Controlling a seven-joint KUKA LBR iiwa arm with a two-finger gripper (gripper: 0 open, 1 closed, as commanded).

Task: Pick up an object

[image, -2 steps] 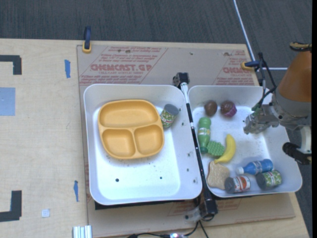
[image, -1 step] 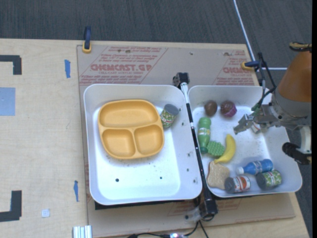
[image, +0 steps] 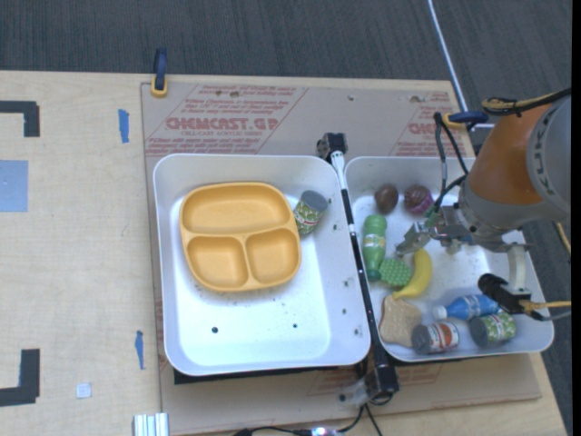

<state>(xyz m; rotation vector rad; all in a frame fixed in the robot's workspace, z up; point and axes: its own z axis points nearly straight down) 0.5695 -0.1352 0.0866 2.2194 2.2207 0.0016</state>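
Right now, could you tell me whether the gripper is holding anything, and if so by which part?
Nothing is held. The gripper hovers in the right bin, just above the banana, with nothing between its fingers.

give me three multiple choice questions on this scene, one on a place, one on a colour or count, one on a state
1. Where is the tray?
A. left bin
B. right bin
C. bare bench

2. What colour is the bottle?
A. red
B. green
C. black

3. How does the small can beside the tray lie?
A. inside a tray compartment
B. against the tray's right edge
C. in the right bin

Answers:
1 A, the tray sits in the left bin.
2 B, it is plainly green.
3 B, it rests on the bin floor touching the tray's rim.
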